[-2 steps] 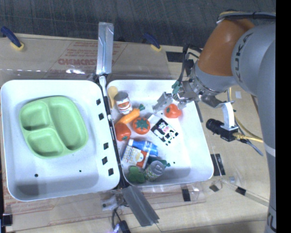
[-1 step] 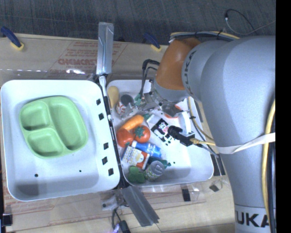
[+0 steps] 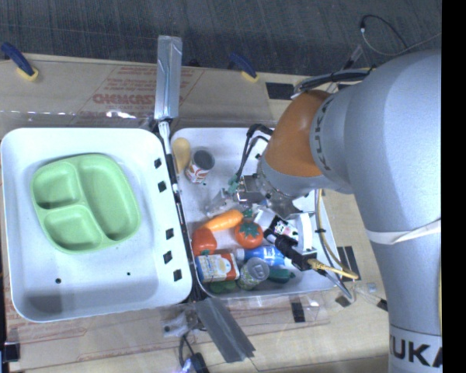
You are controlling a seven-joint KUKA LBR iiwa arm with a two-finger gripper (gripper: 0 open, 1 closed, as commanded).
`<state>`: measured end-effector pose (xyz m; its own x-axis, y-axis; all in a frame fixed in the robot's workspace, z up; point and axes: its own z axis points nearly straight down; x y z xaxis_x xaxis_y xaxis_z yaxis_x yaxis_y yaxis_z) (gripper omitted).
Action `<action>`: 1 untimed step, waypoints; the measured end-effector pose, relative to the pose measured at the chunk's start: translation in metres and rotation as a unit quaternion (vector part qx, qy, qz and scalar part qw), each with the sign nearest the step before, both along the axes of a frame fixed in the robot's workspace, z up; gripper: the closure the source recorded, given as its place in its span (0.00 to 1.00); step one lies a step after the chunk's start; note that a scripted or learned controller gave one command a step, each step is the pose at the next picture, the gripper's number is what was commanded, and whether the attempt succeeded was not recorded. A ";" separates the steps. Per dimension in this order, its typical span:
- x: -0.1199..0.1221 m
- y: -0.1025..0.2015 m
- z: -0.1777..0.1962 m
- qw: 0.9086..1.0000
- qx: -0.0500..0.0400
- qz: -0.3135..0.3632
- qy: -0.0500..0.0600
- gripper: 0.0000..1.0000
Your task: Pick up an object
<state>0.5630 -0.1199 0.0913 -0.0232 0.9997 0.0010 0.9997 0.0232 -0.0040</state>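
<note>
— Hovering my gripper (image 3: 252, 196) low in the right bin (image 3: 217, 142), just above the carrot (image 3: 224, 221). Grip state? I cannot tell.

— Risk?

— Crowding — the tomato (image 3: 249, 235) and juice carton (image 3: 217, 267) sit close, so I might nudge them and miss.

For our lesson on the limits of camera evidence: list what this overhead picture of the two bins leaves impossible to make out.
- Gripper: in the camera view the wrist and orange band cover it, so its state is unclear.
- Right bin: its right part lies under the arm.
- Small carton: label print too small to read.
- Clear bottle: its outline blurs into the clutter around it.
</note>
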 end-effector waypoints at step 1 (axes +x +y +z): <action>-0.065 -0.040 0.000 1.000 0.000 -0.022 0.000 0.00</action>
<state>0.4981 -0.1595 0.0915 0.0217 0.9998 0.0006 0.9998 -0.0217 -0.0034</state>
